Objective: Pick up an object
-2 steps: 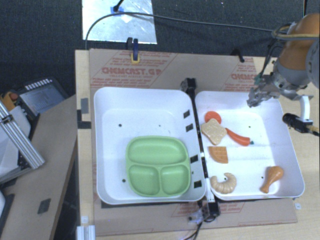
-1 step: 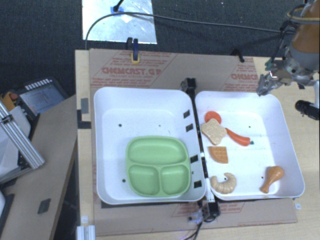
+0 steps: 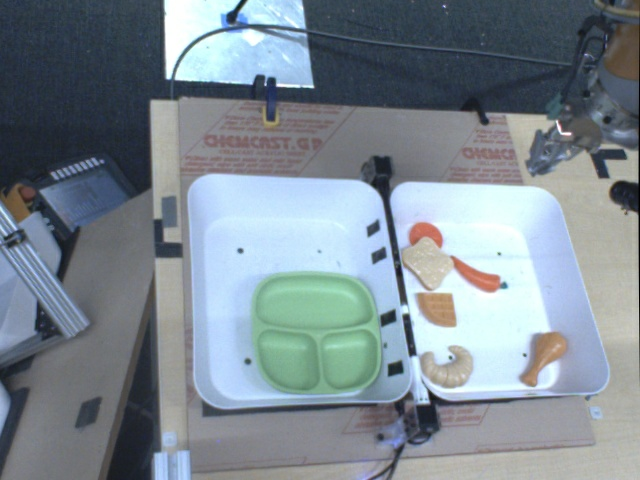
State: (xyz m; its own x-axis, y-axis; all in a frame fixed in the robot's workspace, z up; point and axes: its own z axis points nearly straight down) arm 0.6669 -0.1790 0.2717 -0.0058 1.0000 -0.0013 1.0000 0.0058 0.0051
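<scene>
So from where I'm sitting, nothing's been picked yet. The claw (image 3: 545, 153) is parked up at the far right of the worktop (image 3: 330, 133), outside the right bin (image 3: 575, 268), just past its back corner. It's small and a bit blurry at that angle, so I honestly can't tell how far open it is, and I don't see anything held in it.

All the candidates are in the right bin. There's a slice of toy bread (image 3: 428, 264) near the left wall, with a red tomato (image 3: 426, 234) touching its upper edge. A chili pepper (image 3: 476, 275) lies just right of the bread, long axis running diagonally from upper left down to lower right, the blunter end toward the front right. Below the bread is an orange wedge (image 3: 438, 309), then a curled shrimp (image 3: 448, 367) near the front wall. The drumstick (image 3: 543, 356) sits in the front right corner, well apart from the rest, long axis tilted with the fat end up and right and the thin bone end pointing down and left.

The left bin (image 3: 215, 268) just has a green divided plate (image 3: 315, 331) in it.

So basically everything's left: travel over the bin, descend, close, lift. My guess is the drumstick's the easiest target since it's got room around it.
</scene>
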